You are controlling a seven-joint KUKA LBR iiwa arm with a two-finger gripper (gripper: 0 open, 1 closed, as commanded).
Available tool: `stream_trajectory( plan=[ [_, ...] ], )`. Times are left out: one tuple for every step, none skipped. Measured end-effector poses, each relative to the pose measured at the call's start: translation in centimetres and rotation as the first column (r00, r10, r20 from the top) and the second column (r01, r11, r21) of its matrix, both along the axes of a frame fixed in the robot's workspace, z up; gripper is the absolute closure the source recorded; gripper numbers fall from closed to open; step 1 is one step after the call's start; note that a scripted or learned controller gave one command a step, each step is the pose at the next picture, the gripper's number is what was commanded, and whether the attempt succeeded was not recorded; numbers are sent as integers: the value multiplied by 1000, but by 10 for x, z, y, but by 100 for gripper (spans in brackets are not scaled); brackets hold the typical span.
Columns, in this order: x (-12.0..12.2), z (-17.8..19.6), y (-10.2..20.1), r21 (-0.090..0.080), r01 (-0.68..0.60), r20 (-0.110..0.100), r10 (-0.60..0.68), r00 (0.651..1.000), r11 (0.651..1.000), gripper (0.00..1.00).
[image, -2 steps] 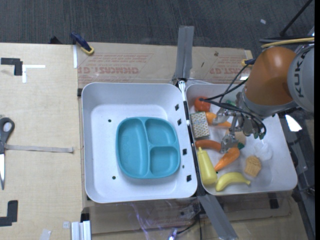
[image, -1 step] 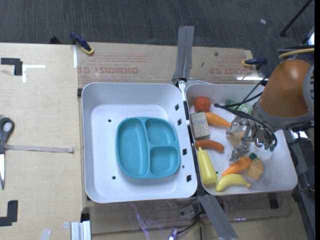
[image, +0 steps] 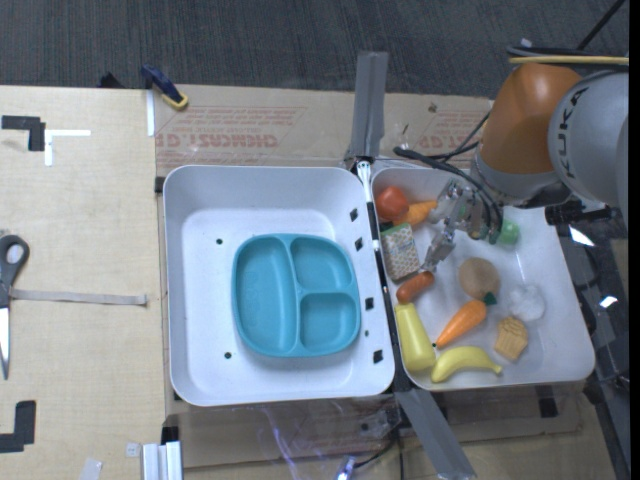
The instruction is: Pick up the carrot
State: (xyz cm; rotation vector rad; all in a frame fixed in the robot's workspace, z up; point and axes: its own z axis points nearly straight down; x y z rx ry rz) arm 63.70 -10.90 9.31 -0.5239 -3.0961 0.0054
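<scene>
A grey KUKA arm (image: 590, 118) with an orange band reaches into the right of two white bins, its gripper (image: 441, 240) hanging above the toy food with its two fingers slightly parted and nothing held between them. The single carrot (image: 462, 321) lies on the floor of the right bin (image: 560, 363), below the gripper and apart from it, green tip up toward a brown potato-like piece (image: 478, 274). Counted around the carrot: one banana (image: 466, 362) just below it, one yellow bottle-shaped toy (image: 414, 336) to its left, one cracker-like piece (image: 511, 339) to its right, and one clear crumpled item (image: 527, 301) above right. Farther up from the carrot lie one sausage (image: 414, 287), one speckled grey block (image: 402, 250), one red tomato (image: 392, 203), one small orange piece (image: 421, 209) and one green object (image: 508, 233). Left of the carrot, the left bin (image: 190, 298) holds one blue three-compartment plate (image: 297, 294). One pair of scissors (image: 8, 288) rests on the bench far to the left.
</scene>
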Motion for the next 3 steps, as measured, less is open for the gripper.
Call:
stream_trajectory(
  plan=[
    [-79,0,8,3,152,5,-152,988,988,0],
    [-151,0,-27,4,527,5,-527,850,850,0],
    [-149,10,-27,5,524,10,-524,852,852,100]
  ],
)
